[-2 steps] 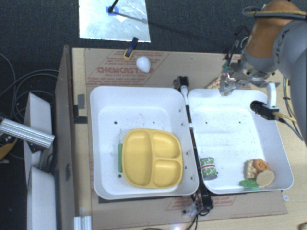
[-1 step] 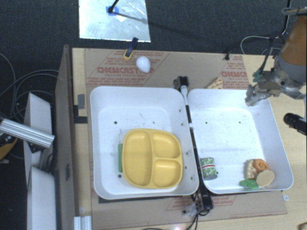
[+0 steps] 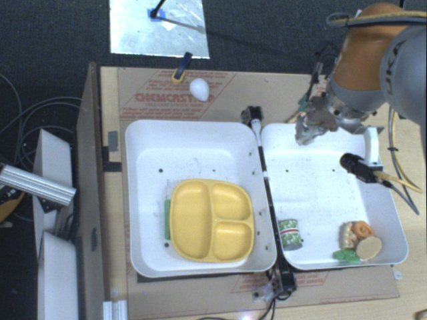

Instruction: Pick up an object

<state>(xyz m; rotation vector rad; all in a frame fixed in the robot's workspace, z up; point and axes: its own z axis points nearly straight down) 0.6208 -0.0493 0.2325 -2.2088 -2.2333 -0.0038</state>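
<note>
My gripper [image 3: 306, 134] hangs over the far left corner of the right bin [image 3: 320, 179], with nothing seen in it. A small green, white and red can [image 3: 289, 234] lies at that bin's near left corner. Some toy food pieces [image 3: 359, 241], orange, tan and green, sit clustered at its near right corner. A yellow divided plate [image 3: 211, 219] lies in the left bin [image 3: 187, 149], with a green strip [image 3: 167, 219] showing along the plate's left edge.
A white ball [image 3: 199, 89] and a small yellow and blue item [image 3: 181, 69] rest on the cardboard behind the bins. A shiny sheet [image 3: 157, 17] lies further back. Cables and metal parts lie left of the bench.
</note>
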